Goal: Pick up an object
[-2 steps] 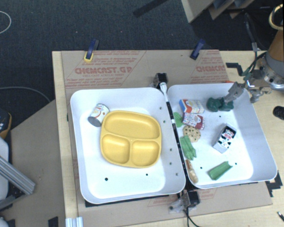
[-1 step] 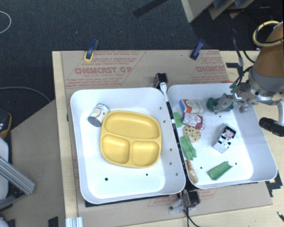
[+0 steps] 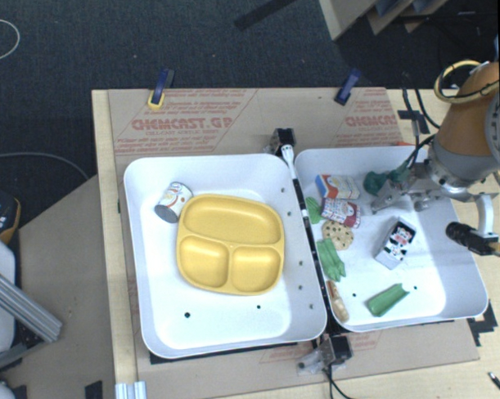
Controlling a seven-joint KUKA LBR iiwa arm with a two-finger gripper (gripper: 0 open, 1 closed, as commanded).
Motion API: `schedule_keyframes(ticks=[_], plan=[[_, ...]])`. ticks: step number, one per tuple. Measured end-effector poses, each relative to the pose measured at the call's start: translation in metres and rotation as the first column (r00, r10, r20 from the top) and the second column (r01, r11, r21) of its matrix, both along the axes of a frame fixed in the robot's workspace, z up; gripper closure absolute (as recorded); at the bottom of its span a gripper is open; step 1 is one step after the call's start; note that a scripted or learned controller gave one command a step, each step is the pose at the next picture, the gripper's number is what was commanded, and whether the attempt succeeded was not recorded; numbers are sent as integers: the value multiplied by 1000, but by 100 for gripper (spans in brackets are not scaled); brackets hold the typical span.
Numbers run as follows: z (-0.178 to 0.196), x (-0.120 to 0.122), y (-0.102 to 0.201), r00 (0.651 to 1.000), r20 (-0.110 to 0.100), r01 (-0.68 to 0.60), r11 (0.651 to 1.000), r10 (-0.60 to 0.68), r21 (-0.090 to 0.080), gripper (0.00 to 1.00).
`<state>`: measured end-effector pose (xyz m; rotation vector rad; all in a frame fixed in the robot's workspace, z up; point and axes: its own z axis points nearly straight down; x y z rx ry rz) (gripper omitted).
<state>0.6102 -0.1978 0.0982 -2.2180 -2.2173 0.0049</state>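
Grey arm with orange band [image 3: 464,113] reaches in from right, pincer [image 3: 401,189] low over right white bin [image 3: 458,298]; opening unclear. Green wedge block [image 3: 387,299] lies near, long axis left-right.

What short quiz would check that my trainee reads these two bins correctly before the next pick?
1. True or false: the yellow divided plate lies in the left bin.
2. Which lies nearest the right bin's front edge: A) the small can, B) the green wedge, C) the cookie card?
3. Fill in: the small black and white box lies in the ____ bin.

Key: 1 true; 2 B; 3 right.
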Motion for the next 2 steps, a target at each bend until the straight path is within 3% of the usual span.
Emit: schedule_keyframes(ticks=[1, 2], plan=[[-14, 0, 1, 1000, 3, -1, 1000, 1, -1, 0], [-2, 1, 1, 1000, 7, -1, 1000, 1, -2, 100]])
